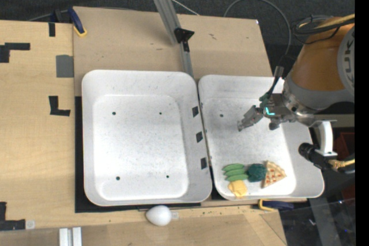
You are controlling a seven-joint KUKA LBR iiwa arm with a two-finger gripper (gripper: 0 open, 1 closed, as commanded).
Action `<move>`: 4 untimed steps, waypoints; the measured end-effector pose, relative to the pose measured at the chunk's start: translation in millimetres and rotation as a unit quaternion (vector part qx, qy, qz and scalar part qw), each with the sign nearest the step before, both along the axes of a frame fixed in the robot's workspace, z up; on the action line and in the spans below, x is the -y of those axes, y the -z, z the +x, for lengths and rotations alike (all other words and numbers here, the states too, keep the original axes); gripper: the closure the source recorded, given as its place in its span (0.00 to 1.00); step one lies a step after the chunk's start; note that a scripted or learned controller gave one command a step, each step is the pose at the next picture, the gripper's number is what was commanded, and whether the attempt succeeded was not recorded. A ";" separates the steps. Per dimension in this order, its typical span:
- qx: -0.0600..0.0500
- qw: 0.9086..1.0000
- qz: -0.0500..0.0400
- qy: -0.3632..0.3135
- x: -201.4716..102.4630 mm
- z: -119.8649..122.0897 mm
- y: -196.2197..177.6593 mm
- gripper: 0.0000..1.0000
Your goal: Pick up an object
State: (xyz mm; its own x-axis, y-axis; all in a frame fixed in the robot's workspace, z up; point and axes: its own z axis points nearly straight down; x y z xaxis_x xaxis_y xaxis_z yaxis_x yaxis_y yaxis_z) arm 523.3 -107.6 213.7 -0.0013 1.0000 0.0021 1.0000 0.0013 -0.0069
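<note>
Four small toys lie clustered near the front edge of the right bin [230,89]: a green pea pod [234,170], a dark green broccoli piece [255,171], a yellow piece [237,187] and a pizza slice [274,173]. My gripper [252,119] hovers over the middle of the right bin, behind the cluster, pointing left. Nothing shows between its fingers [247,121], and whether they stand apart is unclear.
The left bin [92,89] adjoins the right one. A white egg-shaped object [158,215] rests on the bench in front of the left bin. A grey metal pole [167,6] slants up from the back between the bins.
</note>
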 end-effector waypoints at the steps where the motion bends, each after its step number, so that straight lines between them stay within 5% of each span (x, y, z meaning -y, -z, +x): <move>1: 0.002 1.000 0.000 -0.001 0.1 0.9 -2.2 0.00; 4: 0.003 1.000 -0.002 0.000 9.4 -6.4 125.4 0.00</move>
State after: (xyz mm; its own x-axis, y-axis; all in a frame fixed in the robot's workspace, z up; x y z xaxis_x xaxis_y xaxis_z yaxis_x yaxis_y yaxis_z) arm 516.8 -116.9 88.2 -0.0008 1.0000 -0.0011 1.0000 0.0008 -0.0011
